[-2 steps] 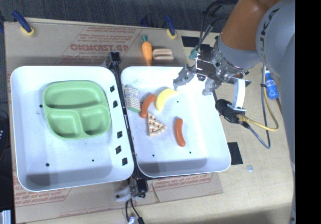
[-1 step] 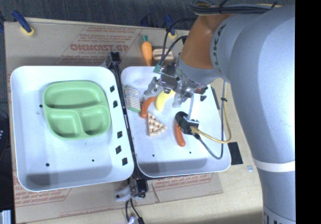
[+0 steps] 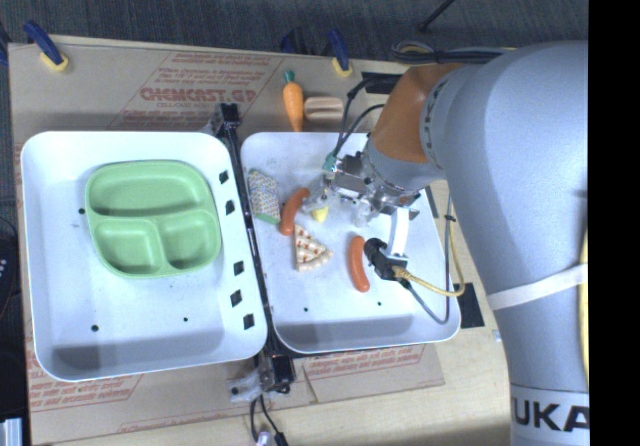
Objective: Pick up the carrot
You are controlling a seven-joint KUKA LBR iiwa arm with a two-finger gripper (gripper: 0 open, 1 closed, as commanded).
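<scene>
The carrot (image 3: 292,106), orange with a small green top, lies on the cardboard just behind the right bin's (image 3: 430,326) far rim, pointing towards the bin. My gripper (image 3: 333,186) hangs low inside the right bin near its back middle, well in front of the carrot and slightly to its right. It sits over a small yellow wedge (image 3: 320,215), beside an orange sausage (image 3: 292,211). The arm's grey bulk and orange band cover the bin's right part.
A tan roll-like piece (image 3: 322,111) lies right of the carrot. The right bin also holds a pizza slice (image 3: 310,252), a second sausage (image 3: 358,264) and a checkered piece (image 3: 263,192). A green divided plate (image 3: 150,216) sits in the left bin (image 3: 50,334).
</scene>
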